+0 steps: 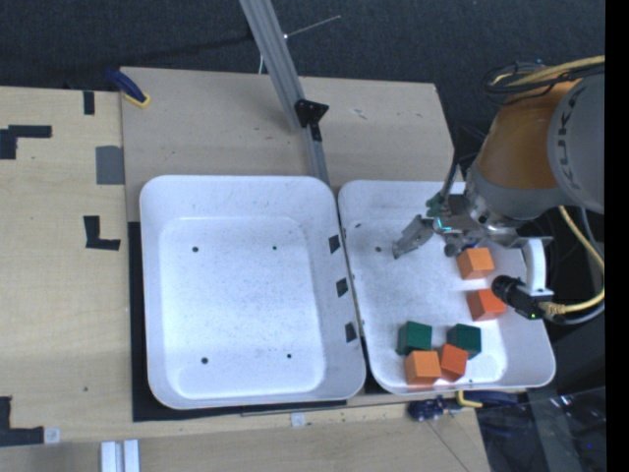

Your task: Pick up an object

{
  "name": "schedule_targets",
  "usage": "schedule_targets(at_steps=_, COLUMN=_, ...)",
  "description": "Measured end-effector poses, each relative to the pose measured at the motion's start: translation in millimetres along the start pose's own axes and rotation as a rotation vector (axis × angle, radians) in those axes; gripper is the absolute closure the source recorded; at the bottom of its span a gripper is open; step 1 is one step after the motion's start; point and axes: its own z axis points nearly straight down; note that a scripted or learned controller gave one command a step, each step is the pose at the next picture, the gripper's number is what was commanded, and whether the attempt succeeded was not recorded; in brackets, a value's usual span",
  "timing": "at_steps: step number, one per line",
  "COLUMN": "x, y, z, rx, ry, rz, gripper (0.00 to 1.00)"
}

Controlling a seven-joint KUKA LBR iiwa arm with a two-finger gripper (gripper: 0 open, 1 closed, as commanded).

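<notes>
Table (pixel 226 116): pale wood, bearing two white bins side by side.

Left bin (pixel 157 264): speckled white floor, dark marks near its corners.

Right bin (pixel 388 293): six blocks are held here, all in its right and lower part.

Blocks: an orange block (pixel 477 262) is seen just below the wrist; an orange-red block (pixel 485 304) lies just below that one, near the right wall. A cluster is found at the bottom of the bin: a green block (pixel 415 336) on the left, a second green block (pixel 464 338) on the right, an orange cube (pixel 424 366) below the first, and a red-orange block (pixel 453 360) between, touching its neighbours.

Arm (pixel 536 155): grey with an orange band, entered from the right, over the upper right of the right bin.

Gripper (pixel 408 241): pointed left and down over bare bin floor, apart from every block. The fingers are seen narrow, close together at the tips, with nothing between them.

Metal bar (pixel 280 57): slanted across the table's top, ending at the gap between the bins.
</notes>
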Motion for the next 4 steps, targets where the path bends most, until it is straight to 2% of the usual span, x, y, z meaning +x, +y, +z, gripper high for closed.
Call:
schedule_targets(at_steps=1, x=-0.1, y=0.0, z=-0.1, rx=0.0, ry=0.0, rz=0.0, gripper=0.0)
schedule_targets(at_steps=2, x=-7.3, y=3.6, z=58.8, rx=0.006, ry=-0.001, rz=0.002, gripper=0.0)
schedule_targets(at_steps=3, x=-6.9, y=2.5, z=105.0, rx=0.002, ry=-0.002, rz=0.001, gripper=0.0)
schedule_targets(at_steps=4, x=-5.8, y=3.0, z=93.1, rx=0.002, ry=0.001, rz=-0.001, gripper=1.0)
